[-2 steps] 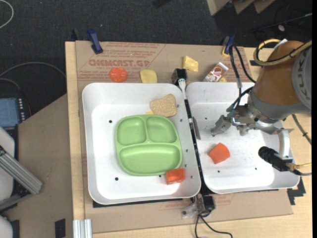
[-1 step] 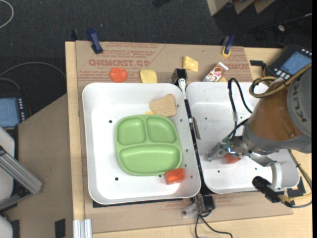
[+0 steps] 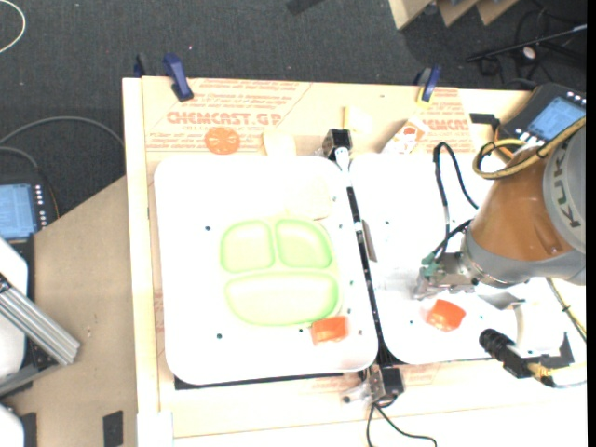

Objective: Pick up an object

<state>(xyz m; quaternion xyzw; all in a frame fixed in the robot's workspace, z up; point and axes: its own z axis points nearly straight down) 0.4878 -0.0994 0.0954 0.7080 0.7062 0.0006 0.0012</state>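
Note:
In the right bin (image 3: 400,212), near its front edge, lies a small orange-red object (image 3: 445,316). My gripper (image 3: 432,284) hangs just above and to the left of it, close to the bin floor, with the arm's orange band behind it at the right. Nothing shows between gripper and object that tells of contact. A second orange block (image 3: 329,329) rests in the left bin (image 3: 186,250), at the front right corner of a green divided tray (image 3: 277,273).
The ridge where the two bins meet (image 3: 361,250) runs just left of the gripper. Cables loop over the right bin's back right. Blue clamps (image 3: 177,75) and printed cardboard (image 3: 233,110) line the bench's far edge.

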